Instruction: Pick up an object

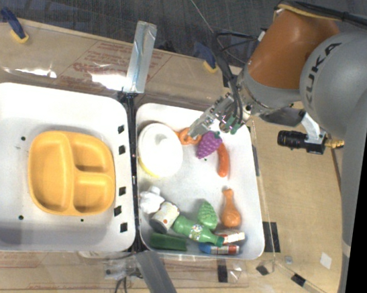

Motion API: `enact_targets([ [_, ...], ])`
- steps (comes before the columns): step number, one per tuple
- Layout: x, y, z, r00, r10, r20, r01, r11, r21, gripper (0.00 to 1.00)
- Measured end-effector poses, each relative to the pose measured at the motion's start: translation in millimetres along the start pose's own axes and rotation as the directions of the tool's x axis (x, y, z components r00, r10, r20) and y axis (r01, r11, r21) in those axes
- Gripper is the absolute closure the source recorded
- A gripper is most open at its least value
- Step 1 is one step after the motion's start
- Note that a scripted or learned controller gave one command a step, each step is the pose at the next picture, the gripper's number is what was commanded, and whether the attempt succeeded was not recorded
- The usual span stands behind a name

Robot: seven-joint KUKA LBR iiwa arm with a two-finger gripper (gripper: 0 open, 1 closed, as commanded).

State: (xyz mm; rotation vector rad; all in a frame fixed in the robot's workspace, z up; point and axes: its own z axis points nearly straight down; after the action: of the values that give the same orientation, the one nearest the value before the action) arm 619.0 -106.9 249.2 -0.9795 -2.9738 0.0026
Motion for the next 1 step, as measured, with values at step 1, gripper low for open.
enact_targets([
  [1,-29.5,5.1,-27.5,0.973,0.232,0.007,-0.232,0.973,-0.004,1.00],
])
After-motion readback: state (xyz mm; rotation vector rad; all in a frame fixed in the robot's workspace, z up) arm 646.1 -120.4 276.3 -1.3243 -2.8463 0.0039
